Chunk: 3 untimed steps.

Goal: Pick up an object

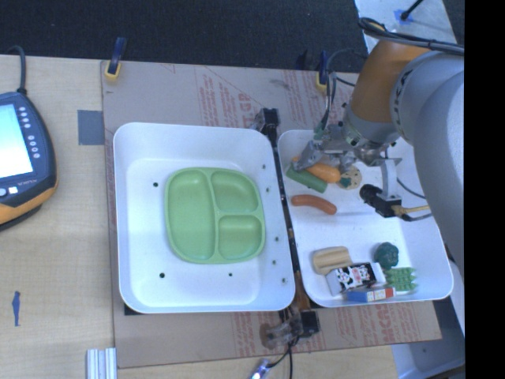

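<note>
Nearest in the right white bin [442, 287] lie a black-and-white carton [357, 277], a tan bread roll [331, 258] and green toy vegetables [393, 265], all untouched. Farther back lies a red sausage [314, 204]. At the bin's far end the gripper [325, 158] sits down over an orange carrot-like toy [328, 172] and a green piece [306, 180]. Nothing looks lifted yet, so the pick remains undone. Whether the tool is clenched or released I cannot tell; the wrist hides it.
</note>
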### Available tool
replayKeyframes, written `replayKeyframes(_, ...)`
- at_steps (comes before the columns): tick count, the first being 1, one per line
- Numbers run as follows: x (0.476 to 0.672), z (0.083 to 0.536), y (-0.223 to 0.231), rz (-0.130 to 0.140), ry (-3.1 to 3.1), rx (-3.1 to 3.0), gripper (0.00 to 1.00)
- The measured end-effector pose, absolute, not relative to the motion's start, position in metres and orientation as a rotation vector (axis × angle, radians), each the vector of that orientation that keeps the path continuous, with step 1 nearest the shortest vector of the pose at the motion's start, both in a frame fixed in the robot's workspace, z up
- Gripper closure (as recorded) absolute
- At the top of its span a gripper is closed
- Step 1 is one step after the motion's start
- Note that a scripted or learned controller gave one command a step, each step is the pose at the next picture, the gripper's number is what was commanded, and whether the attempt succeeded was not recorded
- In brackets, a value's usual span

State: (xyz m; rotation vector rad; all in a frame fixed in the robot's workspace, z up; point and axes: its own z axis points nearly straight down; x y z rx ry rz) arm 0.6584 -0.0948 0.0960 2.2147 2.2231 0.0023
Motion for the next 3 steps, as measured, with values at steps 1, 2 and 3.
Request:
replayKeyframes(1, 0.657, 0.194, -0.092, 0.000, 2.227, 2.216, 0.00)
replayKeyframes(2, 0.656, 0.203, -0.092, -0.005, 2.233, 2.213, 1.00)
replayKeyframes(3, 0.635, 0.211, -0.106, -0.004, 2.226, 2.221, 1.00)
